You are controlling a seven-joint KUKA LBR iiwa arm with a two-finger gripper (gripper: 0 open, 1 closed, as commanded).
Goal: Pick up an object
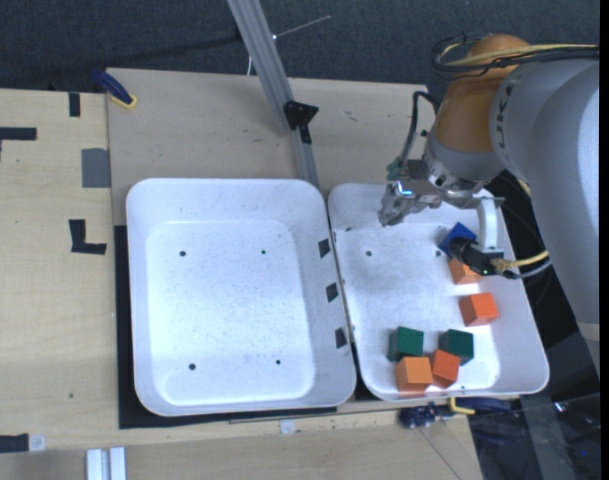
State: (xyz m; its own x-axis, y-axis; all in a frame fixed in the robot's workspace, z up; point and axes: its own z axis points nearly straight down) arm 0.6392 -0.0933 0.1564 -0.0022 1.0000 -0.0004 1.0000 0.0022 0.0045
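On my left the left bin [229, 288] sits well away from the fingers, just white floor with a few dark specks. A slanted metal rail [269, 63] runs down to the seam between the two bins, up and left of the fingers.

Now the right bin [384, 268]. I've got the gripper [396, 208] hanging over its far left corner, and from this angle I cannot tell how the tips are set; I see no block caught in them. Nothing lies right below the tips but bare bin floor.

Off to the right of the fingers, a blue block [457, 236] sits near the arm's wrist, with an orange block [464, 270] just beside it and another orange block [479, 309] a little nearer me.

Well below the fingers, by the near rim, there's a cluster: a green block [406, 343], a second green block [456, 345], and two orange cubes [415, 372] touching each other in front of them.
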